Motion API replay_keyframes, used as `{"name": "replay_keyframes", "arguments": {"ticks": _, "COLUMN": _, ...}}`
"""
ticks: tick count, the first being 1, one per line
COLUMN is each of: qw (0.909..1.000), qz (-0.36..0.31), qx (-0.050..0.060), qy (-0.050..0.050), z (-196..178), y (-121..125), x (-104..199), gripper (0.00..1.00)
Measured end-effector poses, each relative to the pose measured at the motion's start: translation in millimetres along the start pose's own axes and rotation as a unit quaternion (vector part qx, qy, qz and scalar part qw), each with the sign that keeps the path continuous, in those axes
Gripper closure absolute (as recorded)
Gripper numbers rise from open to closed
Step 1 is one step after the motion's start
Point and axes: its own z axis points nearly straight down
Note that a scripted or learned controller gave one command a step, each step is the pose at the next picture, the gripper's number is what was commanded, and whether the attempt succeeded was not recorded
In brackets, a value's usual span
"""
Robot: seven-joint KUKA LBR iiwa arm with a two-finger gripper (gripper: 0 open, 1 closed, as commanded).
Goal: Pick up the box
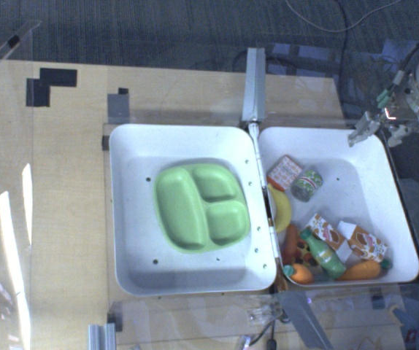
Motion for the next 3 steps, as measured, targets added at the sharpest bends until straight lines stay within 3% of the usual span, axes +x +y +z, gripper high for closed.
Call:
{"name": "replay_keyframes", "arguments": {"ticks": 1, "qw": 1.0000, "qz": -0.003, "qx": 0.000, "qy": 0.000, "z": 157.9, "y": -49.0, "x": -4.1, "gripper": 0.00}}
{"name": "replay_keyframes", "arguments": {"ticks": 2, "qw": 0.9995, "qz": -0.030, "qx": -0.003, "qy": 0.000, "z": 159.8, "y": -107.6, "x": 54.4, "gripper": 0.00}}
{"name": "replay_keyframes", "arguments": {"ticks": 3, "qw": 0.9999, "qz": -0.012, "qx": -0.004, "qy": -0.001, "z": 159.5, "y": -95.8, "x": 88.3, "gripper": 0.00}}
